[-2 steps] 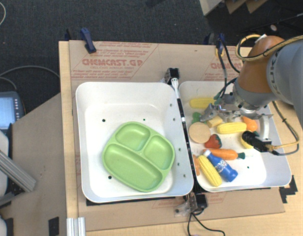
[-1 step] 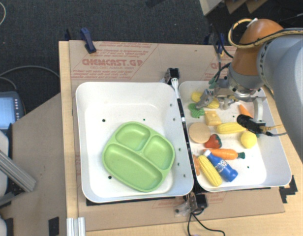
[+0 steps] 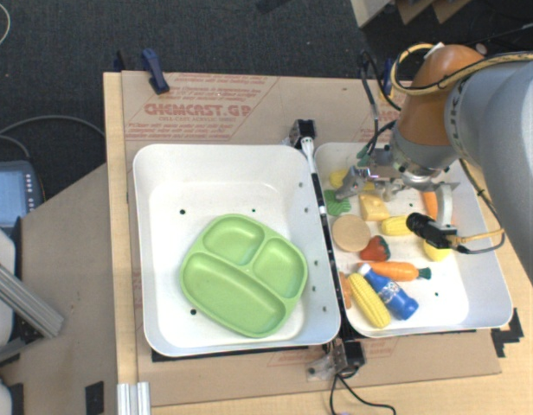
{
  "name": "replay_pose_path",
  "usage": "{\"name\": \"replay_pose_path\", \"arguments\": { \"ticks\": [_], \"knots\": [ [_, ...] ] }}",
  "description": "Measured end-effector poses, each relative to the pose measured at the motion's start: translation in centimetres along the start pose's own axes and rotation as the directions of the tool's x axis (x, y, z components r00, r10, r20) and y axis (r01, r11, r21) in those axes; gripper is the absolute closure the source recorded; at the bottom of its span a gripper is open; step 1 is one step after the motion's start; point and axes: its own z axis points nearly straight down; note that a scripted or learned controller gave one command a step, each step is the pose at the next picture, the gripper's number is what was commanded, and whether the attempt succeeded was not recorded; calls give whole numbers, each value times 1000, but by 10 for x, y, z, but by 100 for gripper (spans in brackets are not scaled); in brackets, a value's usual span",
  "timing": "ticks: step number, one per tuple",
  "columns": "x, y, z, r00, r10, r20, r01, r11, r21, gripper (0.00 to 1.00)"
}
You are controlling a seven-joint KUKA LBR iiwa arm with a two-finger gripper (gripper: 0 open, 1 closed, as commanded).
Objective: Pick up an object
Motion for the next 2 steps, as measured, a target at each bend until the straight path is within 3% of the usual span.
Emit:
{"name": "replay_pose_path", "arguments": {
  "ticks": [1,2],
  "knots": [
    [0,2,-11,1000,0,1,0,1000,-6,100],
    [0,2,-11,1000,0,1,0,1000,-4,0]
  ]
}}
